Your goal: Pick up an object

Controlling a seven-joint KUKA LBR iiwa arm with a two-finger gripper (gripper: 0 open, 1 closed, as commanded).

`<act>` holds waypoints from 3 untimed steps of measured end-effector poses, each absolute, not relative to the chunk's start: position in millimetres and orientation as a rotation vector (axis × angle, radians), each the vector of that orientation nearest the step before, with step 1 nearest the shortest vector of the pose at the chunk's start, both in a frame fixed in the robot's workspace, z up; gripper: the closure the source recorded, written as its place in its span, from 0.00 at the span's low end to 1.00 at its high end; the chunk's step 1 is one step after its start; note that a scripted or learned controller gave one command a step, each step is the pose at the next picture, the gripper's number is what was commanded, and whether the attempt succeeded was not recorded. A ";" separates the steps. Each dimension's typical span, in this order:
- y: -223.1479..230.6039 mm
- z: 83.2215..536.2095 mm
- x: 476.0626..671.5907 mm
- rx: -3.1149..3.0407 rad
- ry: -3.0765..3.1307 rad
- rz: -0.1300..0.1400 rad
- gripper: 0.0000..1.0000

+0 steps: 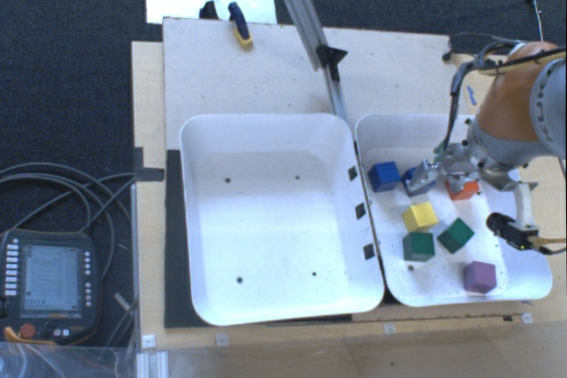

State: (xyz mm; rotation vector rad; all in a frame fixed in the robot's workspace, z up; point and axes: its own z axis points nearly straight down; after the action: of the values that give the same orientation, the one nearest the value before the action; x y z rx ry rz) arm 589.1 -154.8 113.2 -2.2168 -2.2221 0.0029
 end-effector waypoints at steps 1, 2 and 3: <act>-155.8 127.6 591.3 -2.220 -2.229 -0.004 1.00; -151.0 189.6 588.5 -2.221 -2.232 -0.007 1.00; -141.7 248.6 590.1 -2.220 -2.234 -0.008 1.00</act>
State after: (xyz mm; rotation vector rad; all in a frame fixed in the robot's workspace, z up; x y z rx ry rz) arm 590.1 -141.7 248.6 -2.2201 -2.2339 -0.0080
